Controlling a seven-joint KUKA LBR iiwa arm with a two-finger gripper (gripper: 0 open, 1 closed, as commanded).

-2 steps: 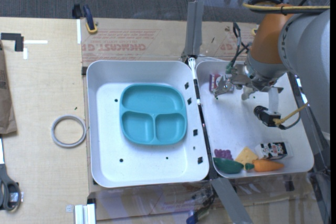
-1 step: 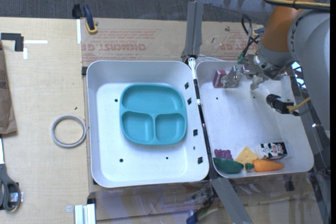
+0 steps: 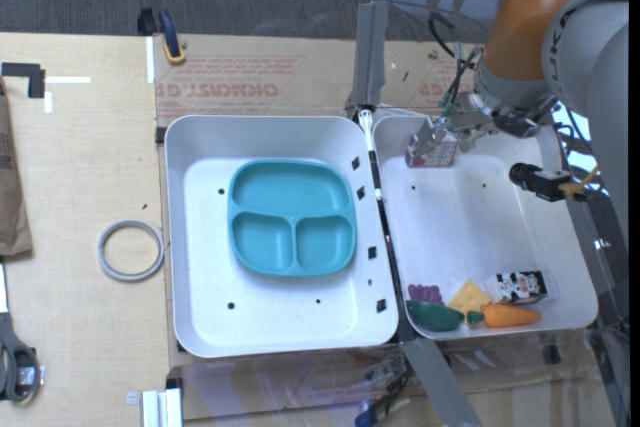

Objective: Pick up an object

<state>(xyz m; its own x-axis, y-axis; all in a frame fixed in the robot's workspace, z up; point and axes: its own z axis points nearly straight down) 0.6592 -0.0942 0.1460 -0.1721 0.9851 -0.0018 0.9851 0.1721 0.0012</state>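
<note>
While the gripper [image 3: 432, 147] hangs at the right bin's [image 3: 560, 245] far edge — you cannot tell how the jaws stand — note that the carrot [image 3: 511, 317], cheese wedge [image 3: 470, 296] and green piece [image 3: 436, 317] crowd the near wall, so a descent may snag it.

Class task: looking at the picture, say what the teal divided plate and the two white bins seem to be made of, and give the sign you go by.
Teal divided plate: likely moulded plastic, matte, going by its even colour and rounded compartment ridges. Left bin and right bin: probably thin plastic, smooth with slight sheen, rounded corners; sheet metal cannot be ruled out.
</note>
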